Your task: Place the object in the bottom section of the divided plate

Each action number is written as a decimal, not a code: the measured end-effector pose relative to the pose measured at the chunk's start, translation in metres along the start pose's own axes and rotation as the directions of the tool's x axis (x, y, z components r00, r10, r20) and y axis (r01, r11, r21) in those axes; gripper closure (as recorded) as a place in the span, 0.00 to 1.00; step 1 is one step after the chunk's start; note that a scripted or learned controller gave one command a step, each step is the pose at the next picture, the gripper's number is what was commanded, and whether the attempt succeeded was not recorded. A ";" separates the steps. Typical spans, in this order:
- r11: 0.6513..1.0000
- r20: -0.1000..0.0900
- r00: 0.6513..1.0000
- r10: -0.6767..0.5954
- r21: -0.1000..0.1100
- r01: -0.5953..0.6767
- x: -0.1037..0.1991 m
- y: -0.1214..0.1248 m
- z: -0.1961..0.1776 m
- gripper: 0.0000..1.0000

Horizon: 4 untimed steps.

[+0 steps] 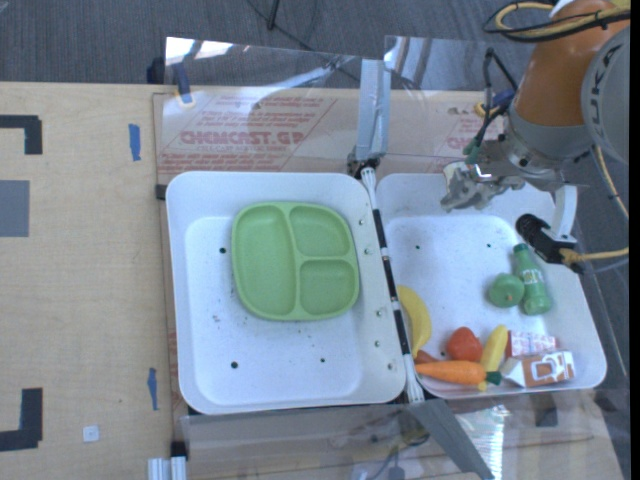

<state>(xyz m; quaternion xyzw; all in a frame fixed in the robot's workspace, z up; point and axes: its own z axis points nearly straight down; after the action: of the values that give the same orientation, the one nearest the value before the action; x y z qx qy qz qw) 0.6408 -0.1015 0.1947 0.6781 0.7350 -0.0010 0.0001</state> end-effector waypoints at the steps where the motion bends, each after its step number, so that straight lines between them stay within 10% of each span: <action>1: 1.000 -0.002 1.000 -0.007 0.003 0.007 0.074 -0.029 0.012 1.00; 2: 0.997 -0.001 0.997 0.074 -0.001 -0.074 0.130 0.037 -0.024 1.00; 3: 0.997 -0.001 0.997 0.072 0.003 -0.072 0.207 -0.046 -0.022 1.00; 4: 0.987 0.000 0.987 0.160 -0.001 -0.160 0.224 -0.002 -0.084 1.00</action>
<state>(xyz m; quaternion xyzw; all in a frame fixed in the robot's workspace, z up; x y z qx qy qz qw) 0.6206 0.1221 0.2786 0.7349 0.6781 -0.0008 0.0004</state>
